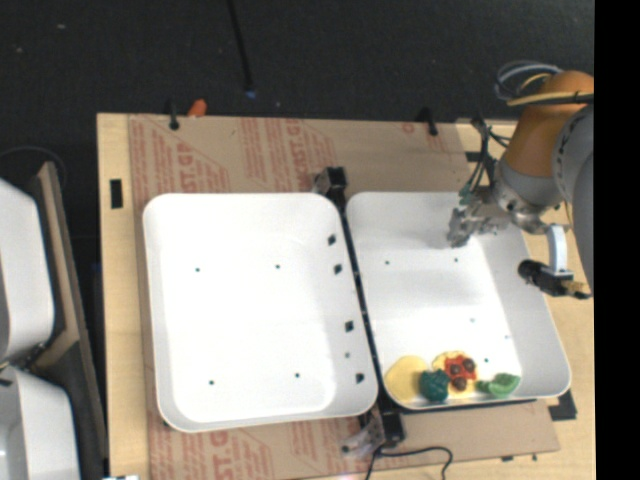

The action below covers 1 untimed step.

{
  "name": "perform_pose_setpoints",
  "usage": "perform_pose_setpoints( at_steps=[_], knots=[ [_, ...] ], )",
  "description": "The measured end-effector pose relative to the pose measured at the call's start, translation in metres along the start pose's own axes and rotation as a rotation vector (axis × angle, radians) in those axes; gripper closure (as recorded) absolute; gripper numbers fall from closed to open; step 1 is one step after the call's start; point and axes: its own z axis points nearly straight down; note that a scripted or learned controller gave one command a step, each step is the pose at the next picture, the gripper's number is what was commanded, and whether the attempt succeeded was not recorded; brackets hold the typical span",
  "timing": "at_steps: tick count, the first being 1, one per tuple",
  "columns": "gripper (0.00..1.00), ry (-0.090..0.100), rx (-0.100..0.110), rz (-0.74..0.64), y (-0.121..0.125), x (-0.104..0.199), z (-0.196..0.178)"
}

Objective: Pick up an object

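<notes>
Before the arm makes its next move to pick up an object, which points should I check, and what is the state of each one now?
1. Objects present in the right bin: ok; a yellow piece, teal piece, red piece and green piece lie at its near edge.
2. Gripper above the objects: not ok; it is at the bin's far side.
3. Finger opening: cannot tell.
4. Objects separated: not ok; they are clustered, some touching.
5. Anything held: cannot tell.

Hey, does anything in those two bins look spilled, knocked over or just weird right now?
Nothing looks spilled or damaged. The toys are all bunched against the near wall of the right bin, a tight cluster rather than spread out. The gripper hangs over that bin's far end, away from them.
</notes>
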Motion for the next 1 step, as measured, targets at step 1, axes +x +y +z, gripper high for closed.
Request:
perform_pose_setpoints(
  at_steps=[1],
  knots=[
    [1.0,0.0,-0.003,0.001,0.0031,-0.0012,-0.064]
  ],
)
